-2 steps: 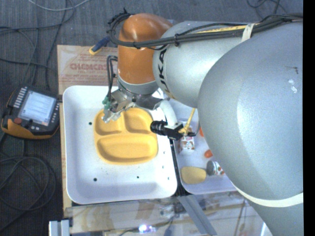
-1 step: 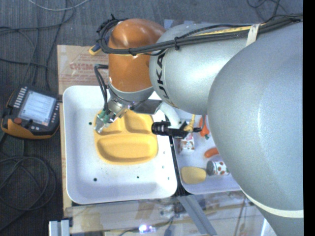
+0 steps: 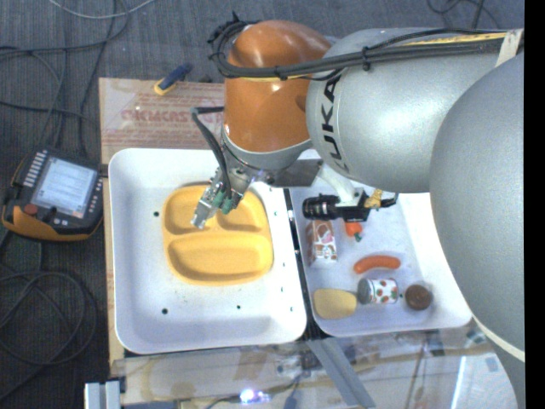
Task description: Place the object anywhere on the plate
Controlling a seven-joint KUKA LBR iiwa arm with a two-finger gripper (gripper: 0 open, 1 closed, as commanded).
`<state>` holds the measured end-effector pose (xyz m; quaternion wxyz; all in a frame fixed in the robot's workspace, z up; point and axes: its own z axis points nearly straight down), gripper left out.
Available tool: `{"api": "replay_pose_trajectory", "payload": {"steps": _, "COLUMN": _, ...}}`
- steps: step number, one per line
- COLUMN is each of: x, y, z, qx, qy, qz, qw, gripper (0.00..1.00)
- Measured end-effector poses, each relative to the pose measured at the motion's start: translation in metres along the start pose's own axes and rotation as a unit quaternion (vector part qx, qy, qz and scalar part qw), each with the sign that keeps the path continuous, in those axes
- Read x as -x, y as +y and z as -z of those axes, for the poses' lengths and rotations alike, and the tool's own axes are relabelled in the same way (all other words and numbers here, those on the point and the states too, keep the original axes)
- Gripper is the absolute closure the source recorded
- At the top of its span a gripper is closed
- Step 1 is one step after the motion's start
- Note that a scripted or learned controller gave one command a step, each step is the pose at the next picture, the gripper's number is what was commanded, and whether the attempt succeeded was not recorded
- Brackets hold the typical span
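Observation:
A yellow divided plate (image 3: 223, 254) lies in the middle of the left white bin (image 3: 136, 254). My gripper (image 3: 213, 204) hangs over the plate's upper compartments, near the ridge between them. The arm's orange band and grey body cover the bin's back right part. In the right bin (image 3: 443, 313) lie a red-and-white carton (image 3: 322, 242), a small orange carrot-like piece (image 3: 354, 227), a red sausage (image 3: 376, 263), a pale yellow potato-like thing (image 3: 335, 303), a small printed can (image 3: 380, 291) and a brown round thing (image 3: 417, 296). Whether anything sits in the gripper is too small to tell.
A brown board (image 3: 145, 118) lies behind the left bin with a blue-and-yellow tool (image 3: 173, 77) on it. A teach pendant (image 3: 53, 194) rests on the floor to the left, with cables around it. The large arm overhangs the right bin's back.

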<state>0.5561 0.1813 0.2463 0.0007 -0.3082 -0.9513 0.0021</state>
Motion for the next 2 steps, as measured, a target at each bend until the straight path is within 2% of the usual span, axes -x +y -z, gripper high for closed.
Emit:
{"api": "replay_pose_trajectory", "payload": {"steps": 1, "x": 0.0285, "y": -0.0040, "z": -0.0577, "qx": -0.001, "qy": 0.001, "qz": 0.004, "qw": 1.0000, "gripper": 1.00}}
{"api": "replay_pose_trajectory", "payload": {"steps": 2, "x": 0.0283, "y": -0.0039, "z": -0.0576, "qx": -0.001, "qy": 0.001, "qz": 0.004, "qw": 1.0000, "gripper": 0.00}}
